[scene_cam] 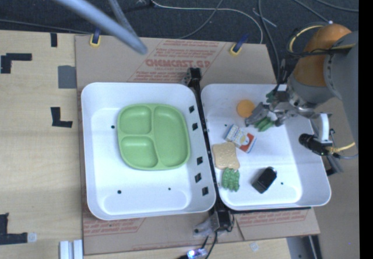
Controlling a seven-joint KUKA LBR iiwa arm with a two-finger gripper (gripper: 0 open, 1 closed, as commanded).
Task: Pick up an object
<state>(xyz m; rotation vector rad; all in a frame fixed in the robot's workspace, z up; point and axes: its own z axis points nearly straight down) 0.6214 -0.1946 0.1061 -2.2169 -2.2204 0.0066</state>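
Observation:
My gripper [262,116] hangs low over the upper middle of the right bin [303,193], reaching in from the right. A small green thing [266,125] lies right under its tip; whether it is held is unclear. An orange round piece [245,107] sits just left of the gripper. Below it are a small white, blue and red box [239,137], a slice of toast [225,156], a green bumpy piece [231,178] and a black block [264,179].
The left bin [99,193] holds a green divided plate [154,136]. A black divider with clips [200,135] runs between the bins. Cables [256,13] trail over the dark surface at the back. A grey bar [76,4] slants across the top left.

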